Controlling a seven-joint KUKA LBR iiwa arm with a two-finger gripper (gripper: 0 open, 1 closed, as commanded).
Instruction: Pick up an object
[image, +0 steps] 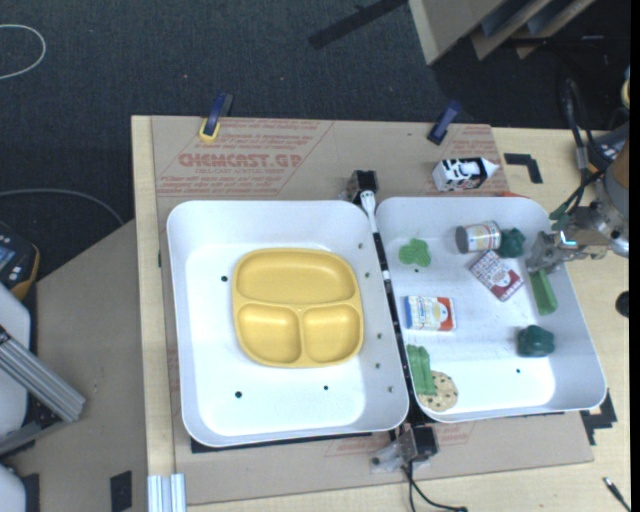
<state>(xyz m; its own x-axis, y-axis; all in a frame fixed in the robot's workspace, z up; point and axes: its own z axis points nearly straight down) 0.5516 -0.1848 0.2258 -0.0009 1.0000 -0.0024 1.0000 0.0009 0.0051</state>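
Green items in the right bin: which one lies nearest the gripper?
The long green stick, lying lengthwise by the right wall just below the gripper. The green lumps near the jar, lower right and left sit farther off.

We see two white bins: the left bin (190, 330) carries a mustard-yellow divided plate (297, 305), and the right bin (480, 385) holds a dark green lump (535, 341), a lighter green leafy piece (415, 252), a green stick (543, 290), a red-and-white patterned packet (497, 275) and a white card (429, 313) with blue and red print. Also in the right bin, we note a silver-grey can (478, 237) with a pale label and a tan cookie (440, 392) speckled with dark dots beside a green strip (418, 364). Beyond the bins we make out a black-and-white cow-patterned carton (464, 173) on the tan bench (250, 160) with its red lettering, plus a yellow clamp (212, 120) and a blue clamp (444, 122).
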